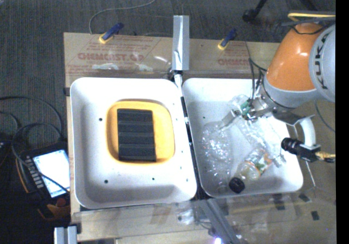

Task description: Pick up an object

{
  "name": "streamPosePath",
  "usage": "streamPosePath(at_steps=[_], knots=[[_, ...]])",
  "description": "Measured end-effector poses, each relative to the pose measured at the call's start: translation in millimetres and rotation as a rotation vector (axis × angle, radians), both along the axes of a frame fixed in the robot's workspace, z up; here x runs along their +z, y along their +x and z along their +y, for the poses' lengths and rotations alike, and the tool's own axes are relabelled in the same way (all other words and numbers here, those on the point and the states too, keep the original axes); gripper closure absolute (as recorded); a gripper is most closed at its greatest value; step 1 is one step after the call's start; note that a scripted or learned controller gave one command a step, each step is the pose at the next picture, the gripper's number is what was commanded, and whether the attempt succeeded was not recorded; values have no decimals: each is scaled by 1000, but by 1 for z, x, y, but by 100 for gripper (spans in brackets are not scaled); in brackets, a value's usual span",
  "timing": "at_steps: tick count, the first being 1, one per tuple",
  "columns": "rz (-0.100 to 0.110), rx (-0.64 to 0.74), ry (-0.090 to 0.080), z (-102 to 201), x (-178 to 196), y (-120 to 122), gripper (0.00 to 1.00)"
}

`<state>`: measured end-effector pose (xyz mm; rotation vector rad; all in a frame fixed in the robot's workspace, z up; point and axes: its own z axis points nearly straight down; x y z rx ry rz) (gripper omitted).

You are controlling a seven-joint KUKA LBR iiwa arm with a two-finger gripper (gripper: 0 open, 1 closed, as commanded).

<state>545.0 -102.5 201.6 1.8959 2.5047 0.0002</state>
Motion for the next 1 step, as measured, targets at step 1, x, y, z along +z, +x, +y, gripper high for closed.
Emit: streamPosePath(at_steps=[1], knots=[[0, 2, 1, 1, 8, 1, 100]])
